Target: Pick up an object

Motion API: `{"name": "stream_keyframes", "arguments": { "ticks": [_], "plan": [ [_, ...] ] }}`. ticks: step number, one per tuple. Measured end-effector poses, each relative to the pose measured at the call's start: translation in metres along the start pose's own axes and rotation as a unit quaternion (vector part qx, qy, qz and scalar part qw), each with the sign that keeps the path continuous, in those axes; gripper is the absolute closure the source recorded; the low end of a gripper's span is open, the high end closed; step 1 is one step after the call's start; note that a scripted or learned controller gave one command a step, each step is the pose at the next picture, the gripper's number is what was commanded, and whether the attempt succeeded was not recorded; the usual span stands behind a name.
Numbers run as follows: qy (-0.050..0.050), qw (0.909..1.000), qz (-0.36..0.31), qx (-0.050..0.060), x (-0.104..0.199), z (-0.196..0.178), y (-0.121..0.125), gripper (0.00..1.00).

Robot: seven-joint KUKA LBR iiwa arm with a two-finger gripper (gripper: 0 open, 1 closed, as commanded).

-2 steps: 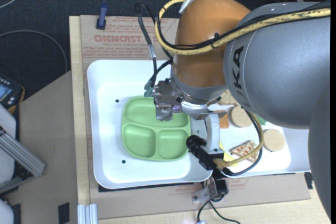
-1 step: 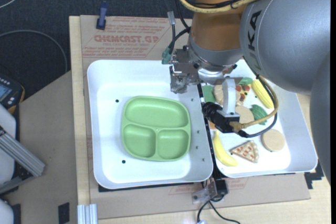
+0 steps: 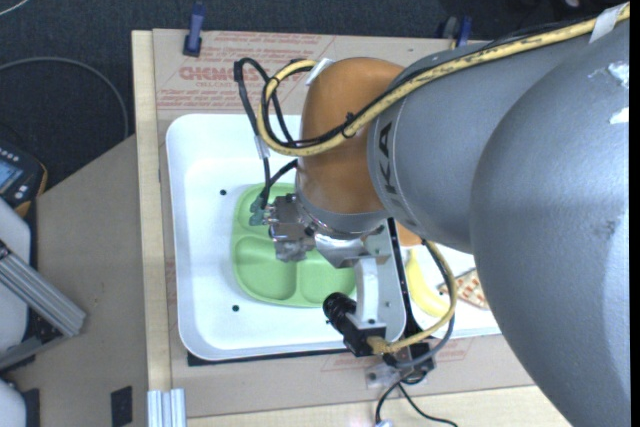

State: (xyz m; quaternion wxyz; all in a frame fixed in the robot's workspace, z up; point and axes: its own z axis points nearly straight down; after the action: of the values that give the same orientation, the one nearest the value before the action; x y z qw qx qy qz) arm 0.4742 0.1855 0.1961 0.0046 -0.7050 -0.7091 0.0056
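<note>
We see the big grey arm (image 3: 520, 165) covering most of the left white bin (image 3: 200, 215), where the green divided plate (image 3: 265, 265) lies, so the claw, whose state we cannot tell, may slip off its shallow rim.

Arm (image 3: 480, 145) hides the gripper and most of the right bin (image 3: 470, 280) — green tray (image 3: 262, 260) half covered.

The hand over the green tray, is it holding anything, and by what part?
It cannot be told. The hand sits low over the green divided plastic tray in the left white bin, but the arm's wrist hides where they meet.
</note>
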Motion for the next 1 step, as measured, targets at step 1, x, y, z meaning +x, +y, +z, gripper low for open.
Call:
{"name": "stream_keyframes", "arguments": {
  "ticks": [1],
  "plan": [
    [0.001, 0.9999, 0.005, -0.011, -0.011, 0.1041, 0.0675, 1.0]
  ]
}}
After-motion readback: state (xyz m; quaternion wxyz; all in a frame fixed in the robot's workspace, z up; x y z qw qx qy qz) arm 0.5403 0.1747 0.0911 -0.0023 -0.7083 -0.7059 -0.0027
